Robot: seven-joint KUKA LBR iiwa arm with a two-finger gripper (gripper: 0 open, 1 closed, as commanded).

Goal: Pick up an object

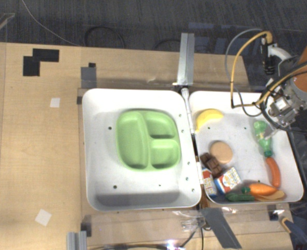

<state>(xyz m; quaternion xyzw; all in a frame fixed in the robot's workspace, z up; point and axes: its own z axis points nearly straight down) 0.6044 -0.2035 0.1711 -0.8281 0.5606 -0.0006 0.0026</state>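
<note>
My gripper (274,120) hangs over the far right part of the right bin (242,120), its grey wrist and orange band coming in from the right edge. Just below and left of it lies a translucent green bottle (261,135). Nothing shows as held. Also in this bin lie a yellow fruit (209,117), a tan round disc (221,151), a brown block (212,164), a red and white carton (228,179), an orange-red sausage (273,172), a carrot (262,189) and a dark green piece (240,196).
The left bin (99,155) holds a light green divided plate (147,139). A metal post (184,61) stands behind the ridge between the bins. Yellow and black cables (247,51) loop above the right bin's far edge.
</note>
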